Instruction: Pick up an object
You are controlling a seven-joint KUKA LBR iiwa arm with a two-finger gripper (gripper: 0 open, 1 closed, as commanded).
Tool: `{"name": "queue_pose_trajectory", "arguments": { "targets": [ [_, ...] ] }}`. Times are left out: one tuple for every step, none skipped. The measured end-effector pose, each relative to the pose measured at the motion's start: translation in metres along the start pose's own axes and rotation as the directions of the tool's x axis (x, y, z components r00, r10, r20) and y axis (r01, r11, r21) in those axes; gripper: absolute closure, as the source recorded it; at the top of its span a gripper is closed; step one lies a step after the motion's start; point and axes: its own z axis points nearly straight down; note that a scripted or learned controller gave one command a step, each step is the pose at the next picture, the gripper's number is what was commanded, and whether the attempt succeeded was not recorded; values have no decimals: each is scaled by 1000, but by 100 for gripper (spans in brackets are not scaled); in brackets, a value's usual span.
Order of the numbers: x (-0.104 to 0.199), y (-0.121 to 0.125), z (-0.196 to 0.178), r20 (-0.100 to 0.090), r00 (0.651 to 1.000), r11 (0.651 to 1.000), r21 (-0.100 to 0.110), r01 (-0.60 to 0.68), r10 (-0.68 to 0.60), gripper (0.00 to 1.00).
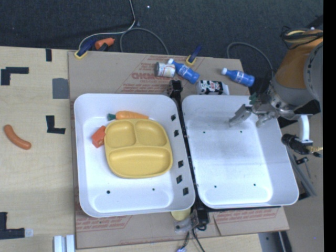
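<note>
your gripper (251,115) hangs over the upper right part of the right bin (236,193), with its fingers spread apart and nothing between them. that bin offers nothing under the gripper, so the things worth going for lie in the left bin (89,193), well apart from where you are now.

the biggest one is the yellow divided plate (139,147), lying flat in the middle of the left bin. it looks like hard moulded plastic: stiff, light and probably slick. lying flat, it gives you little to close on. the outer rim or one of the ridges between its compartments is likely your only hold, and a smooth rim may slip out.

touching the plate's upper edge lies a toy carrot (131,115), orange with a green tip, lying crosswise. it is narrow and rounded, probably light, and should fit between the fingers if you take it across its middle. being pressed against the plate, it leaves little room on that side.

just beside the plate's left edge sits a small orange-red piece (98,136), partly tucked under the rim; you cannot tell what it is. its exposed left end is the likeliest place to take hold.
</note>
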Motion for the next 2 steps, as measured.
{"name": "queue_pose_trajectory", "arguments": {
  "targets": [
    [50, -45, 76, 0, 1000, 1000, 3, 2, -2, 0],
    [67, 29, 57, -4, 1000, 1000, 0, 5, -5, 0]
  ]
}}
